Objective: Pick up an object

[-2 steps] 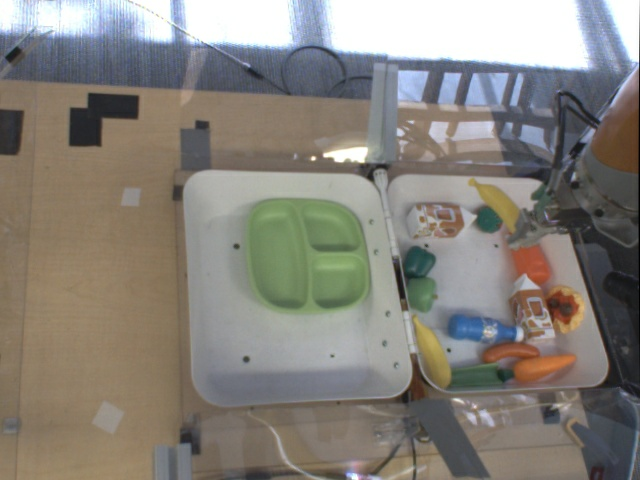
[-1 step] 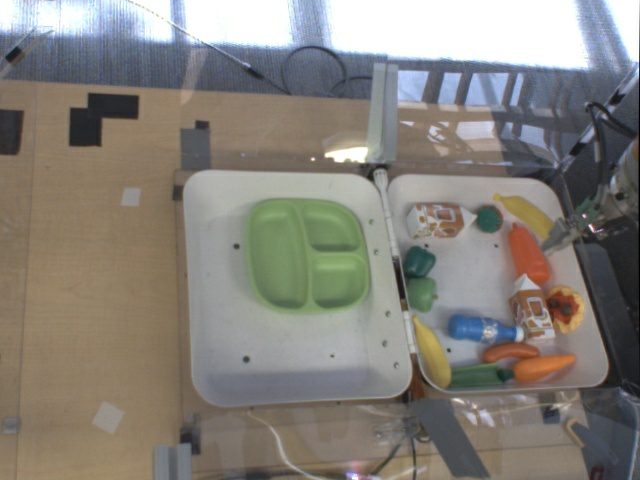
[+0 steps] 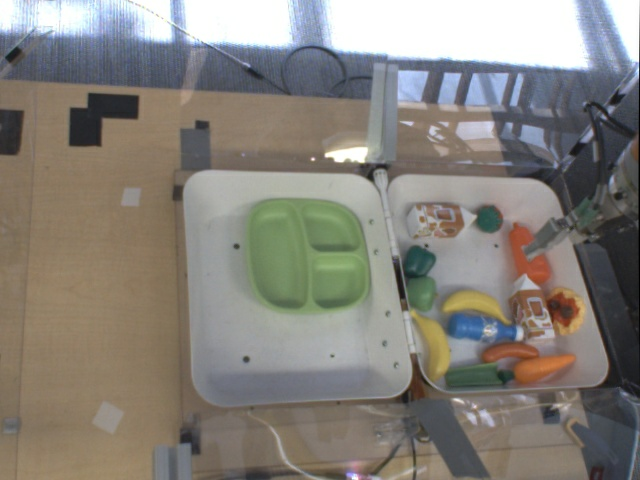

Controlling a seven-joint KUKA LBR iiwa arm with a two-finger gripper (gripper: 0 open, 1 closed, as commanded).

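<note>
While the grey arm reaches in from the right, its two-finger gripper (image 3: 548, 236) hangs over the right white bin's (image 3: 596, 366) far right side, just above an orange plastic bottle (image 3: 527, 257); whether anything is pinched cannot be told. Along that bin's near edge lie an orange toy carrot (image 3: 544, 368), a red sausage (image 3: 509, 351) and a green cucumber (image 3: 478, 375). A blue bottle (image 3: 481, 327) rests beside a yellow banana (image 3: 476, 303). A green sectioned plastic plate (image 3: 306, 254) sits mid left white bin (image 3: 215, 368).
</note>
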